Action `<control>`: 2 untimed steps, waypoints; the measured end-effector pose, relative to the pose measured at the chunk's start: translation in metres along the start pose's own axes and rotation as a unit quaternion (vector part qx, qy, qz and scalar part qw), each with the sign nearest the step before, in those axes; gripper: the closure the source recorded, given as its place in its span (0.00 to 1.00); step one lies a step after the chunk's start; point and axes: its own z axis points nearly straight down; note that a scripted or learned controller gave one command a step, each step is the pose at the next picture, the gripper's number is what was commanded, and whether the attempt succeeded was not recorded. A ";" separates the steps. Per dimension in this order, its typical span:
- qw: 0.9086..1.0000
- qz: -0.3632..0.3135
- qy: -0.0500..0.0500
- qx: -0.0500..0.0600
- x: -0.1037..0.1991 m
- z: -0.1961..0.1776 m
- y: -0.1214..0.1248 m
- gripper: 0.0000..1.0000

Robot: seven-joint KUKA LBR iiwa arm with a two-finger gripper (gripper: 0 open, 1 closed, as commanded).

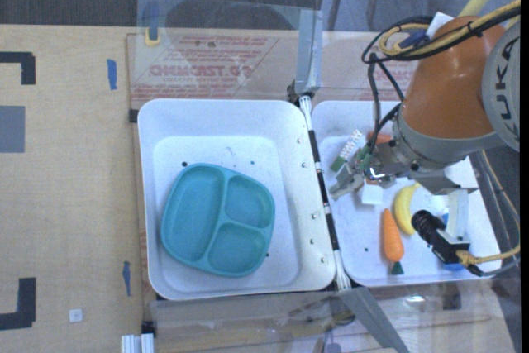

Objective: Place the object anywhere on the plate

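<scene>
Camera view | smooth teal three-compartment plate (217,219) — left bin | jaws (354,178) — state unclear

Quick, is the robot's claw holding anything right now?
Gripper: low over the right bin, above some small items; whether it is open, shut or holding anything cannot be told from this view.

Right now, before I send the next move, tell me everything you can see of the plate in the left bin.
The plate is teal-blue, looks like smooth plastic, and has a rounded outline with a raised rim. Ridges divide it into three compartments: one large on the view's left, two smaller on the right. It lies flat and face up on the floor of the left bin, slightly turned, toward the front-left part. Nothing rests in any compartment, and only the bin floor touches it.
</scene>
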 end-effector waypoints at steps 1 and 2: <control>1.000 -0.021 -0.001 -0.001 0.074 0.013 0.049 1.00; 1.000 0.002 0.000 0.002 0.119 0.034 0.025 1.00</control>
